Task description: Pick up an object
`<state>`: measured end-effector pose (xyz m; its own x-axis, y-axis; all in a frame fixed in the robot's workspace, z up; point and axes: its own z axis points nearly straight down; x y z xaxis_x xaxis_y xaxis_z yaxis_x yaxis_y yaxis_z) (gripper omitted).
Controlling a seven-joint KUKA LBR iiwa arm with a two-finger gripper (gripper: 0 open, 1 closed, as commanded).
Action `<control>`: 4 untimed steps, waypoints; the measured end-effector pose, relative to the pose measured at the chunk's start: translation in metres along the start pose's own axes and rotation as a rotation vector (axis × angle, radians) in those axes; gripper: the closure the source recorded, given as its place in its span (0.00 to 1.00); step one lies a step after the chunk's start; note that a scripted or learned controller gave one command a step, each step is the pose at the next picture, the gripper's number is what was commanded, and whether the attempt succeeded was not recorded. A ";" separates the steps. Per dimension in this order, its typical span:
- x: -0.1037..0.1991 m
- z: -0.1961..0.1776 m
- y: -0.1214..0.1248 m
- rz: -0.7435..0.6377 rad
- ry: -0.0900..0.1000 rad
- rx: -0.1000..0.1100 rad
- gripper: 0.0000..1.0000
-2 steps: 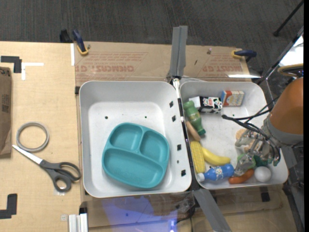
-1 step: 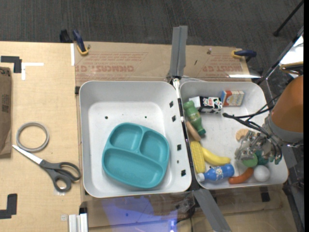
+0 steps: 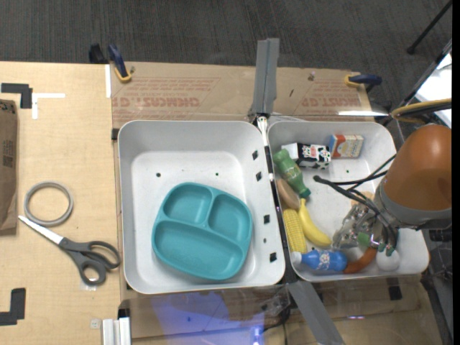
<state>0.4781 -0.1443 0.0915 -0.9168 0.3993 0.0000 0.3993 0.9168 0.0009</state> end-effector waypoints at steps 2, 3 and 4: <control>-0.039 -0.001 0.023 -0.074 -0.003 -0.001 1.00; -0.069 -0.001 -0.035 -0.186 -0.004 0.001 1.00; -0.069 -0.001 -0.035 -0.186 -0.004 0.001 0.00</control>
